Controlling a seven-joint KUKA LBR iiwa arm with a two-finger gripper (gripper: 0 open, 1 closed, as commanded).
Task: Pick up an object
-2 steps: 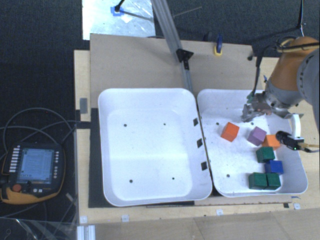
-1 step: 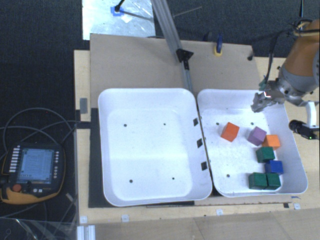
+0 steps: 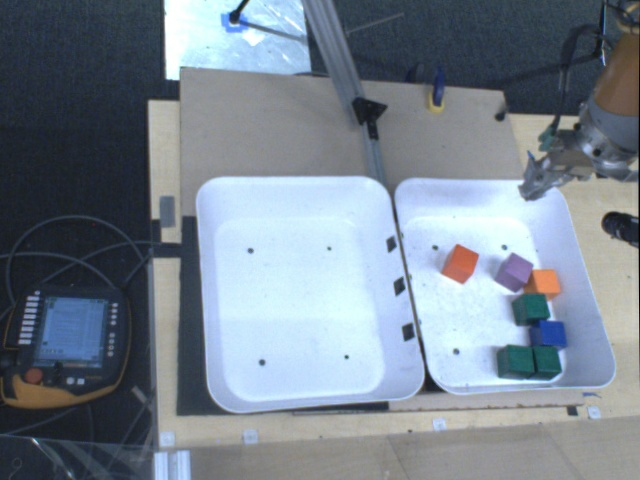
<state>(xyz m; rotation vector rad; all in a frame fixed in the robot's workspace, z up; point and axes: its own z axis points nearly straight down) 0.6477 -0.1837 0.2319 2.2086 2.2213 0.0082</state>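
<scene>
We see the gripper [image 3: 537,181] hanging over the far right rim of the right bin [image 3: 584,268], and we cannot tell how it stands; nothing shows in its grasp. The blocks lie in that bin: 1 orange cube [image 3: 460,264] near the middle, a purple block [image 3: 516,271] to its right, a small orange block [image 3: 545,283] touching the purple one, then green blocks [image 3: 529,360] and a blue block [image 3: 548,333] clustered along the right wall. The left bin [image 3: 215,298] sits beside it on the worktop [image 3: 280,118].
</scene>
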